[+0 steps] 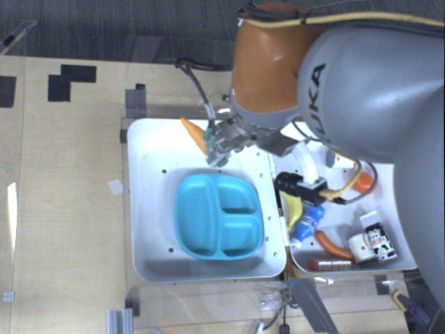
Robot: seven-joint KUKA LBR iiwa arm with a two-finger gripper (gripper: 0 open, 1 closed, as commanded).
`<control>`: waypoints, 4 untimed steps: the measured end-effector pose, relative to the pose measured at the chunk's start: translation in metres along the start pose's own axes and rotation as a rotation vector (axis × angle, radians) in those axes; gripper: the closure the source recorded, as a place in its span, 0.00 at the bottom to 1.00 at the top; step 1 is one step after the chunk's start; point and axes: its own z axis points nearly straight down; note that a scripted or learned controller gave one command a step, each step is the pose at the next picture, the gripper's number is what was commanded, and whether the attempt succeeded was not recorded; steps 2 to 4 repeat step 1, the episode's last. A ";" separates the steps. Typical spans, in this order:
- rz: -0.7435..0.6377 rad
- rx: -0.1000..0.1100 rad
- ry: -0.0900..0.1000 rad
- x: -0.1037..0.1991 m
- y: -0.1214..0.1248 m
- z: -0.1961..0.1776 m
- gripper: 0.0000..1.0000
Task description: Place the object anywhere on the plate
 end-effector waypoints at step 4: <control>-0.193 -0.003 -0.001 -0.029 0.026 -0.028 1.00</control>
